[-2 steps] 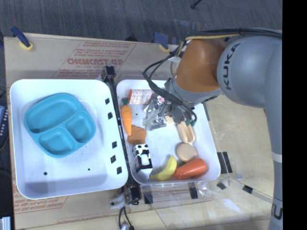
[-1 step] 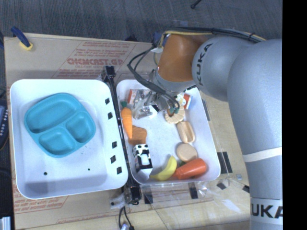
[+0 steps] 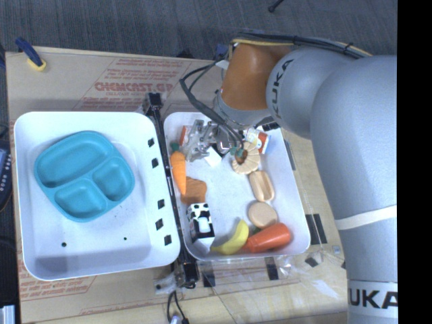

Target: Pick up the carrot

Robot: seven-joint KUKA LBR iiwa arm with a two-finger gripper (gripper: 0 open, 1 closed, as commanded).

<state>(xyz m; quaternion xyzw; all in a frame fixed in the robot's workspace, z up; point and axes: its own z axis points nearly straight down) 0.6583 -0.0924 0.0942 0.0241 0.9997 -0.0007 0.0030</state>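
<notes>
The carrot (image 3: 178,172) is a slim orange piece lying lengthwise against the left wall of the right bin (image 3: 293,187). Its far end points toward the back of the bin. My gripper (image 3: 196,142), a silver metal head under the orange wrist band, hangs low over the back left part of that bin. It is just beyond and slightly right of the carrot's far end. The carrot lies on the bin floor, apart from the gripper. The big grey arm covers the bin's back right corner.
Around the carrot lie a brown block (image 3: 196,189), a black-and-white toy (image 3: 200,221), a banana (image 3: 233,238), a red-orange vegetable (image 3: 271,236), two tan bread pieces (image 3: 261,200) and a shell-shaped biscuit (image 3: 244,161). The left bin (image 3: 40,255) holds a blue divided plate (image 3: 84,174).
</notes>
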